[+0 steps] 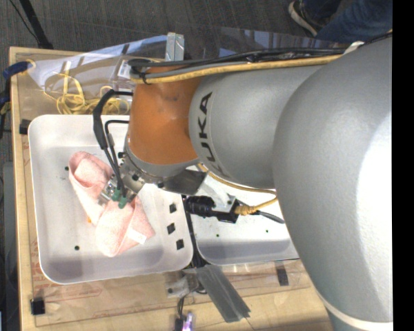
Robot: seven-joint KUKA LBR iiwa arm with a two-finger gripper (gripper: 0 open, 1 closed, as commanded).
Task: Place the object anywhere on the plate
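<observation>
The pincer [117, 196], its state unclear, touches a crumpled pink cloth [114, 216] in the left bin [48, 254].

A cloth [110, 209] lies in the left bin [52, 254].

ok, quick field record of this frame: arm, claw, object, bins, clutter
arm: grey with orange band, reaching in from the right over both bins
claw: low over the cloth in the left bin; finger state unclear
object: pink cloth, crumpled, on the left bin's floor
left bin: holds the cloth
right bin: mostly covered by the arm
plate: cannot tell
clutter: yellow cable on the bench behind the left bin
</observation>
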